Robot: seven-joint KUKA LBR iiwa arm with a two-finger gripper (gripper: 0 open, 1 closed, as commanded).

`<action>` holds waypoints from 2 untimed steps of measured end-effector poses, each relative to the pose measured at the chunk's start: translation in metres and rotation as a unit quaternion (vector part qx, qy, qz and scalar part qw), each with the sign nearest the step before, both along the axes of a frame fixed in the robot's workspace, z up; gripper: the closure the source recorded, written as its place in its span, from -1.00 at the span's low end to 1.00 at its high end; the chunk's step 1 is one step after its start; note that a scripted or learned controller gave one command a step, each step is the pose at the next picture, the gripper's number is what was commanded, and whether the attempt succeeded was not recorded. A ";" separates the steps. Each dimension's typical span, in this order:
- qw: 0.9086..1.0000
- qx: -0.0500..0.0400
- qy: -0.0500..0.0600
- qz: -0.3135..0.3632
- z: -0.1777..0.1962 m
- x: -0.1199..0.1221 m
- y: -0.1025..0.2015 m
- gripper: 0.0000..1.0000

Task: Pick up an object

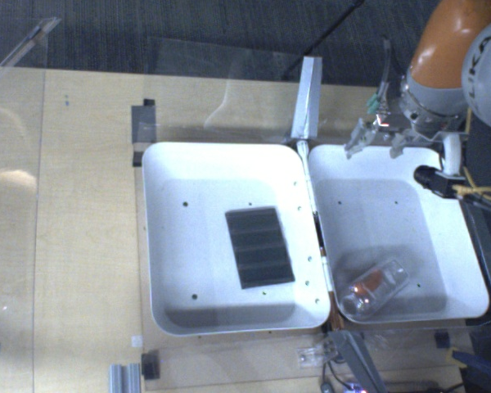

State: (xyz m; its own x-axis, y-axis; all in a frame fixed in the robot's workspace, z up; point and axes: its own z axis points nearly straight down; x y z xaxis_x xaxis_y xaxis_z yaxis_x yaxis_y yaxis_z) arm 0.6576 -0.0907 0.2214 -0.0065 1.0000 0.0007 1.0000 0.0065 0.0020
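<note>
Wooden surface point(74, 244) under two white bins side by side. Left bin point(168, 187): dark ribbed slab point(260, 247) lying flat near its middle. Right bin point(462, 260): clear bottle point(376, 286) on its side by the near edge, toward the near left corner. Grey-and-orange arm point(454, 43) over the far right corner. Pincer point(376, 142) above the right bin's far edge, fingers spread apart, gripping nothing.
</note>
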 end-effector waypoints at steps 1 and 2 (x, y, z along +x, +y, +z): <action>1.000 0.000 -0.003 0.003 0.012 0.002 0.002 1.00; 1.000 0.000 -0.003 0.003 0.012 0.002 0.002 -1.00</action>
